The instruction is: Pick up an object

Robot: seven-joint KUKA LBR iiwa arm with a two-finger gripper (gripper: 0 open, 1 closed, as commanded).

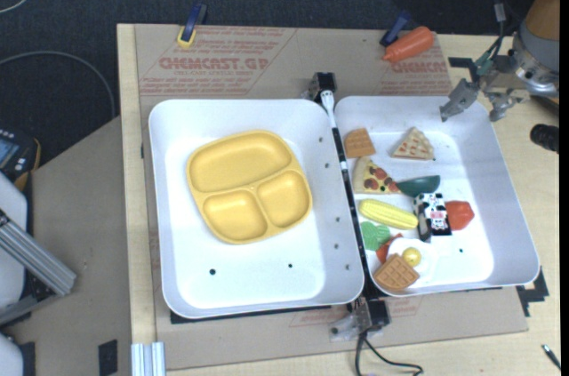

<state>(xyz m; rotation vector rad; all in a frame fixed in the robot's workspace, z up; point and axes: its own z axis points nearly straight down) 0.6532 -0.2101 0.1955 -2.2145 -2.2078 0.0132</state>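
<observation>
gripper (pixel 478 101) jaws spread, nothing between them, hovering over the far right corner of the right bin (pixel 507 188). toy food clusters in that bin's near left part: cracker (pixel 359 142), sandwich wedge (pixel 412 146), pizza slice (pixel 374 178), corn cob (pixel 387 212), cow figure (pixel 433 213), waffle (pixel 396 274). left of that bin, the left bin (pixel 169 188) holds a yellow divided plate (pixel 249 186).

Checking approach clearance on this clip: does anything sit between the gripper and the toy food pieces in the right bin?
Nothing visible does. The gripper hangs over the right bin's far corner with its fingers spread. Bare white floor separates it from the nearest piece, the waffle wedge; the other toys lie beyond that.
</observation>
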